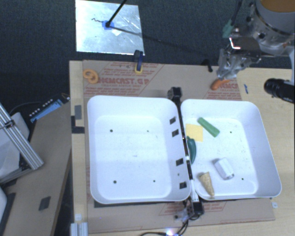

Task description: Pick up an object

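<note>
Camera view, looking down at a slant on the counter, a cardboard-covered surface that carries two shallow white bins side by side. The grey arm with its orange band enters at the upper right corner and reaches down and to the left, its wrist hanging above the counter beyond the far rim of the right-hand white bin. The two-finger gripper points downward over the cardboard, outside both bins, with its fingers drawn narrow around a small orange object that shows at their tips, just beyond the bin's far edge. Inside the right-hand bin lie a green elongated block near the far wall, a flat yellow square piece just beside it, a dark green curved pepper-like piece against the divider between the bins, a pale grey cylindrical object toward the middle, and a tan cone-shaped piece near the front wall. The left-hand white bin sits touching the right-hand one along the central clips. On the cardboard at far left rests an orange ring-shaped object; a yellow-and-blue clamp stands at the far edge.
</note>
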`<action>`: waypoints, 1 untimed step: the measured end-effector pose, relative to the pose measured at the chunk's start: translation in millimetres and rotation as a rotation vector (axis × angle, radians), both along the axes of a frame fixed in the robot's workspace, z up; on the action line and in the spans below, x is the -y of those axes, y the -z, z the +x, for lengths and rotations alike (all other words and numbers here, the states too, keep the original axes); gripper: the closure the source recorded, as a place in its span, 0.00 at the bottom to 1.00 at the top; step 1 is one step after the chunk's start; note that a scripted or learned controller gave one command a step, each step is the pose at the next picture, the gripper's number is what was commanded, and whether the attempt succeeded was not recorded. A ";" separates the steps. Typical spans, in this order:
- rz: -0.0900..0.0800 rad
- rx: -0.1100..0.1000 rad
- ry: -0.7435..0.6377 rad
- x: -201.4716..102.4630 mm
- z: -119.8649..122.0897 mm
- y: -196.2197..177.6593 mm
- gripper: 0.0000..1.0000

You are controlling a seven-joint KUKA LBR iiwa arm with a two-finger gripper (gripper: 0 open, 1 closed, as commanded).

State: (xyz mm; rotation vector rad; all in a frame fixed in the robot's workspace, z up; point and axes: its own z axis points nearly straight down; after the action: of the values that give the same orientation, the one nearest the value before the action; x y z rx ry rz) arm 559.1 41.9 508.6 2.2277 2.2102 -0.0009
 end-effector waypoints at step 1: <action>0.004 0.002 -0.014 -34.4 -23.4 -27.9 1.00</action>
State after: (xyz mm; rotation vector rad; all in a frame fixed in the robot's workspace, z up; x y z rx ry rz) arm 535.7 76.3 536.4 2.2137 2.2262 0.0060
